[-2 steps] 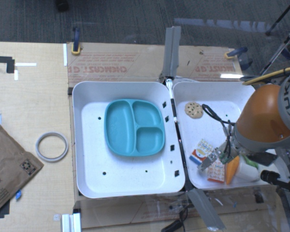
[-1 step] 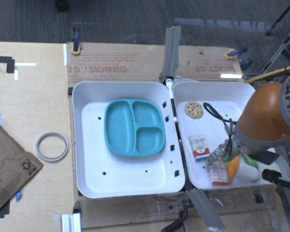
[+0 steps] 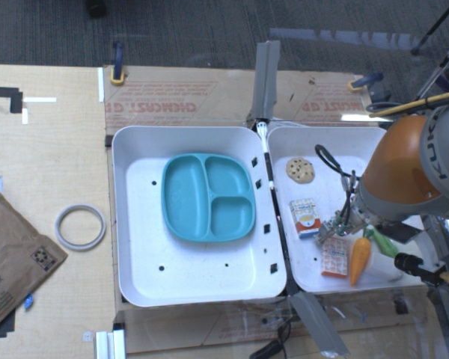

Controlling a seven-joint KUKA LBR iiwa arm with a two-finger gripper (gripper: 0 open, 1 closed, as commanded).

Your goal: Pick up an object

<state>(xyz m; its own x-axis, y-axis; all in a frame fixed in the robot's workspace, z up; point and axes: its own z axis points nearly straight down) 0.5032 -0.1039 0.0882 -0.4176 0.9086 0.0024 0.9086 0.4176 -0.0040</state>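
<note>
lying nearest: glossy orange carrot (image 3: 359, 258), tapered, long axis upright in view, green tip pointing up-right | gripper (image 3: 335, 229) hovering beside it, finger state unclear | resting leftward: smooth teal divided plate (image 3: 208, 197)

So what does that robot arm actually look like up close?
The arm is a rounded shell, mostly orange where it shows here, with grey casing beside it bearing part of dark KUKA lettering. Below the orange sits a grey collar, then a small metallic gripper. A thin black cable loops out beside the arm, running down toward the gripper.
</note>
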